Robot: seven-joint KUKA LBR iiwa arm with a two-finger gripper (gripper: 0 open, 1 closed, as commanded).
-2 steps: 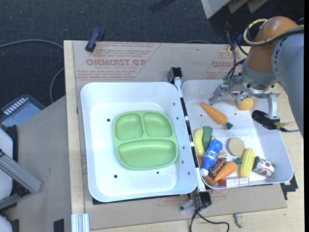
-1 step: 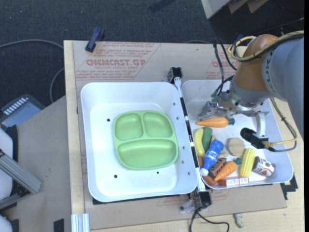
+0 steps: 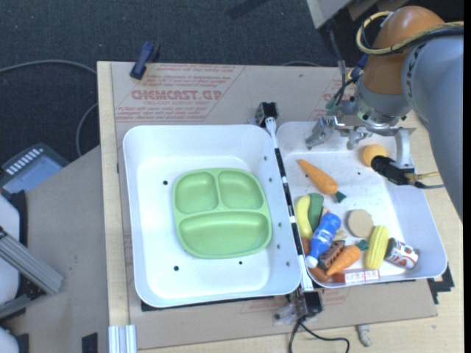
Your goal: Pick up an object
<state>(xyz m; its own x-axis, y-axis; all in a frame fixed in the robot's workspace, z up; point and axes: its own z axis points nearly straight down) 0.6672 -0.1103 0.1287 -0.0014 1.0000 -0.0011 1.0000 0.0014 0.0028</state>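
The right bin [image 3: 416, 212] holds a heap of toy food. An orange carrot [image 3: 318, 175] lies near its middle top, and a yellow-orange ball [image 3: 373, 154] rests by the far right wall. Lower down are a yellow banana [image 3: 302, 216], a green cucumber [image 3: 316, 209], a blue bottle [image 3: 324, 235], a tan round biscuit [image 3: 359, 223], a corn cob [image 3: 377, 246], a small can [image 3: 402, 255] and a second small carrot [image 3: 346, 259]. My gripper [image 3: 338, 132] hangs over the bin's far edge, above and to the right of the carrot, open with nothing between its fingers.
The left bin [image 3: 147, 175] carries a green divided plate [image 3: 221, 212]. A black clip [image 3: 266, 112] sits at the top of the divider between the bins. A blue clamp [image 3: 143, 59] lies on the cardboard at the far left. The arm's grey body [image 3: 434, 72] crosses the upper right.
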